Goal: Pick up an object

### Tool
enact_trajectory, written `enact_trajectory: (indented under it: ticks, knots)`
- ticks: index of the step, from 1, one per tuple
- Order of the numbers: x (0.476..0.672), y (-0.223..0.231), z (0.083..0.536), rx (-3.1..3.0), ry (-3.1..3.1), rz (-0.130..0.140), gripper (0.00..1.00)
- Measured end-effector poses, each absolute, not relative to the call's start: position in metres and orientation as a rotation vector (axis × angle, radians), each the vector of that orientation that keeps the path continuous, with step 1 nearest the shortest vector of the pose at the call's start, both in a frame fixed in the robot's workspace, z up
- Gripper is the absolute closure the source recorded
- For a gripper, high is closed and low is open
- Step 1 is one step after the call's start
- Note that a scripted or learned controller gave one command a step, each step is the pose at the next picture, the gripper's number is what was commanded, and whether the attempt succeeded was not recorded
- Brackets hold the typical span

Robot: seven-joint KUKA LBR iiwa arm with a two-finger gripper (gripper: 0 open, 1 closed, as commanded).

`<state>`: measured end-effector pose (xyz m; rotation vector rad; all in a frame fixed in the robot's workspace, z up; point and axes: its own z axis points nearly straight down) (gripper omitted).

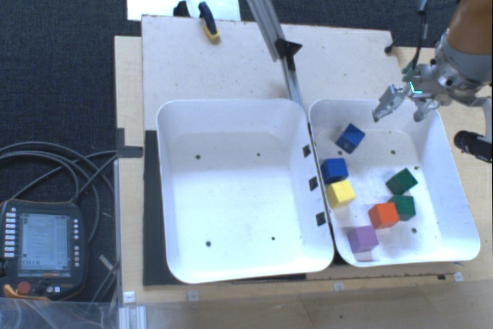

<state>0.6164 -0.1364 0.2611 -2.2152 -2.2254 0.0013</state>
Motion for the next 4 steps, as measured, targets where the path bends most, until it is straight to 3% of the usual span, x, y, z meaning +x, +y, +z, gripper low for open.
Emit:
enact_trajectory:
  ticks: [1, 4]
  knots:
    - [0.617, -0.136, 0.263, -2.217, -2.228, -0.002, 0.0]
    - [0.611, -0.143, 0.104, -2.217, -2.222, 0.003, 0.0]
